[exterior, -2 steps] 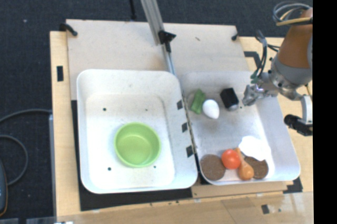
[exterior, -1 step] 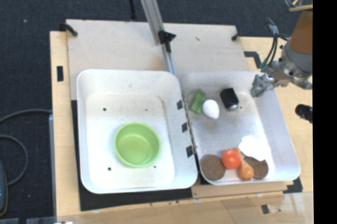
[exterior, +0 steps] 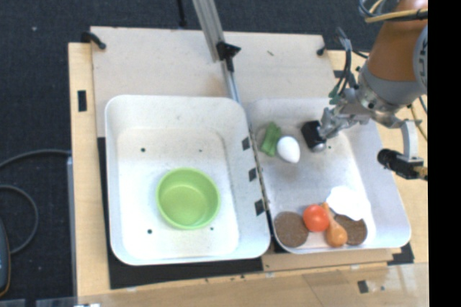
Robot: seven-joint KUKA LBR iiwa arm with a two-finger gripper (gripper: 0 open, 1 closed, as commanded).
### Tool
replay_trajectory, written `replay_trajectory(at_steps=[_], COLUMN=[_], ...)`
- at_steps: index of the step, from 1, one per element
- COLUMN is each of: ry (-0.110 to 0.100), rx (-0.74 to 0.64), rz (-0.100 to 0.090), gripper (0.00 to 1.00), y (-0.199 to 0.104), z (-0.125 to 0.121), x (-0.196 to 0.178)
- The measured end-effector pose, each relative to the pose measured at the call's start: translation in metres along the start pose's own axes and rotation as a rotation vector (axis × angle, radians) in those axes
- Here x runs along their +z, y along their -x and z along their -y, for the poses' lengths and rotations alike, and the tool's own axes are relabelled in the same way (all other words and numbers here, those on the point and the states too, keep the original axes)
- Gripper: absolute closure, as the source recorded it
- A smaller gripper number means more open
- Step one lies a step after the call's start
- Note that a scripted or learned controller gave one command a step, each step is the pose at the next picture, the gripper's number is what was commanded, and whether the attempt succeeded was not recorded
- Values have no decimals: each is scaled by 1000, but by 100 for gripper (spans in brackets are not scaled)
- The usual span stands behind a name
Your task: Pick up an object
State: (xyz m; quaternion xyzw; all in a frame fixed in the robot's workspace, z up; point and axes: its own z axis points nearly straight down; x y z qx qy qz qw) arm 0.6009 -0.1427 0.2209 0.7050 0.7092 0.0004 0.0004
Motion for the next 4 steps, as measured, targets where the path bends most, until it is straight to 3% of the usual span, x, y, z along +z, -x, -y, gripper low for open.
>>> replay_trajectory(at_steps=[1, 2, 4], ry=[0, 0, 1], rx=[-1, 3, -3], rz=[-1, 0, -3], gripper=[100, 100, 100], y=[-50, -100, -214], z=[10, -1, 7], x=[-5, -14, -15])
